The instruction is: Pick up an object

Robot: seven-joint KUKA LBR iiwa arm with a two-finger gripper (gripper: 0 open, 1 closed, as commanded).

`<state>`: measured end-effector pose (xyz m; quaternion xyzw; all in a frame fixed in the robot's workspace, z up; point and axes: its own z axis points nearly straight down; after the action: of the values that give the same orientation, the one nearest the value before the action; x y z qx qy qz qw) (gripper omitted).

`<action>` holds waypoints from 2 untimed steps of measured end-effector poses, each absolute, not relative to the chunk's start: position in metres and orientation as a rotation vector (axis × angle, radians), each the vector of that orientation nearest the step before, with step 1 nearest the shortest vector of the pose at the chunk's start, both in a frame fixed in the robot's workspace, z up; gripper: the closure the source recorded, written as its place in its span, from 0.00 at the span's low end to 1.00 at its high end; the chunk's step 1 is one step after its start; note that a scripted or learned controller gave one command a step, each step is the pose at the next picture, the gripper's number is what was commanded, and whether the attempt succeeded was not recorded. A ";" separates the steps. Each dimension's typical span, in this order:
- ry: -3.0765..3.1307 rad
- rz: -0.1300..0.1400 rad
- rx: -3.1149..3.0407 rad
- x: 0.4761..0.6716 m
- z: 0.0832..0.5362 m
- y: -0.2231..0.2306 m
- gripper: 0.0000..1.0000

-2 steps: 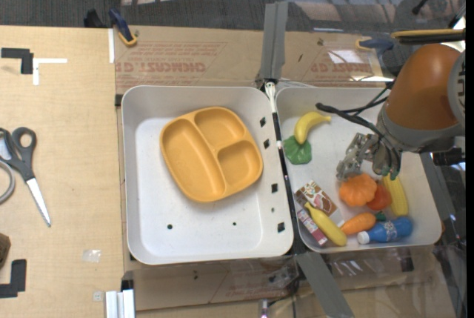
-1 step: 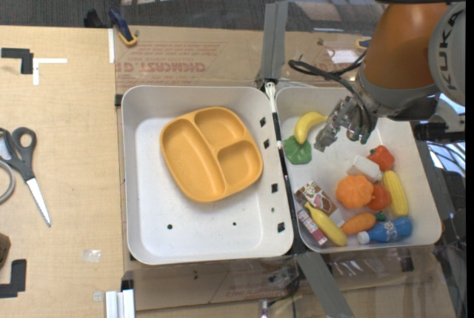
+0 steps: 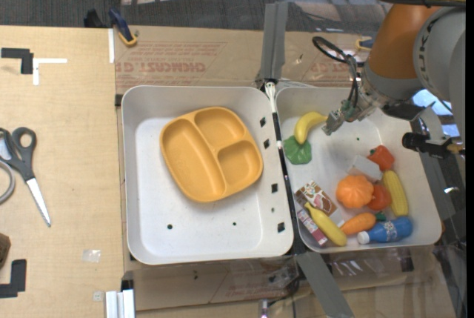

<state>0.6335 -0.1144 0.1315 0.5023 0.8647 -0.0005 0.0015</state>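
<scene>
We see the surface [image 3: 59, 161] w/ two white bins. Left bin [image 3: 148, 227]: a yellow divided plate [image 3: 211, 152]. Right bin [image 3: 426, 194]: toy foods, incl. an orange [image 3: 354, 190], corn cob [image 3: 395, 192], a banana [image 3: 307, 124] on a green piece [image 3: 298, 152]. Pincer [image 3: 335, 121] hangs just right of that banana, nothing between its fingers; gap width we can't tell.
</scene>
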 end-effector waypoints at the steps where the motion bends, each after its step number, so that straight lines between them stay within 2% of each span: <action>1: 2.515 -0.001 1.880 0.635 0.093 -0.106 1.00; 2: 2.210 0.000 2.229 0.660 0.094 -0.133 1.00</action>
<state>0.6597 -0.1325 0.0937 0.7100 0.7042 0.0000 0.0014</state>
